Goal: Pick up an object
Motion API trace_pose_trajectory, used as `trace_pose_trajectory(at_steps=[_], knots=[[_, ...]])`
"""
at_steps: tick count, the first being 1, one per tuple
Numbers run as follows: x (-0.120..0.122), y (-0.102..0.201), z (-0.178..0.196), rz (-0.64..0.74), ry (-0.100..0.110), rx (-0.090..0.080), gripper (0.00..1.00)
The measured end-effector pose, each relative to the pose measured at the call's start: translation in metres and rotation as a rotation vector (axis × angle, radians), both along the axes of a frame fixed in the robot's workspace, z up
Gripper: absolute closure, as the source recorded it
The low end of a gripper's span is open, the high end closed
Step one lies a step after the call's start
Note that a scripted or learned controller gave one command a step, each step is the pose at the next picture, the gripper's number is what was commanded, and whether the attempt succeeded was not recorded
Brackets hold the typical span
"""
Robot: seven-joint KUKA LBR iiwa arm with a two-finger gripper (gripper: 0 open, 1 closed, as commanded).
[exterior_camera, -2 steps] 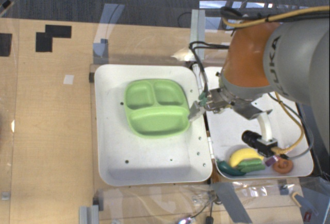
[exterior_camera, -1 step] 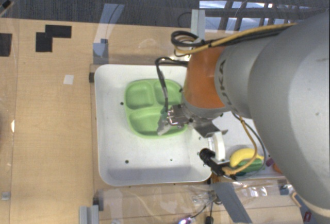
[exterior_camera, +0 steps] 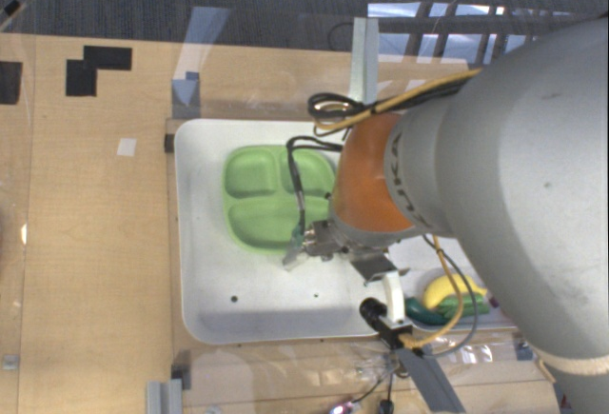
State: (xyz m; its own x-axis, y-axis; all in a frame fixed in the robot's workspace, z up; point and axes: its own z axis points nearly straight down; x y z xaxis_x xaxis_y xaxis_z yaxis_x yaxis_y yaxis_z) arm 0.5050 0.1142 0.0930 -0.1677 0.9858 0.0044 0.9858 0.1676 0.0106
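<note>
A light green divided plate (exterior_camera: 262, 193) lies in the left white bin (exterior_camera: 205, 241), toward its back right. My gripper (exterior_camera: 303, 248) hangs below the orange wrist band (exterior_camera: 366, 179), right at the plate's front right edge and low over the bin floor. The arm hides the plate's right side. A yellow and green object (exterior_camera: 445, 298) shows in the right bin, just under the arm's body.
The big grey arm (exterior_camera: 514, 193) covers nearly all of the right bin. Black and yellow cables (exterior_camera: 328, 108) loop off the wrist above the plate. A bare strip of left bin floor (exterior_camera: 257, 298) runs in front of the plate. Wooden bench (exterior_camera: 86, 212) lies to the left.
</note>
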Motion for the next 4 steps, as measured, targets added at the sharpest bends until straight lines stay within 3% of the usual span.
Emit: trace_pose_trajectory(at_steps=[1,2,3,4], knots=[[0.023,-0.034,0.089,-0.186,0.012,-0.006,0.0],[0.023,-0.124,0.089,-0.128,0.012,-0.006,0.0],[0.025,-0.05,0.089,0.062,0.011,-0.007,0.0],[0.03,-0.056,0.089,0.411,0.01,-0.008,0.0]])
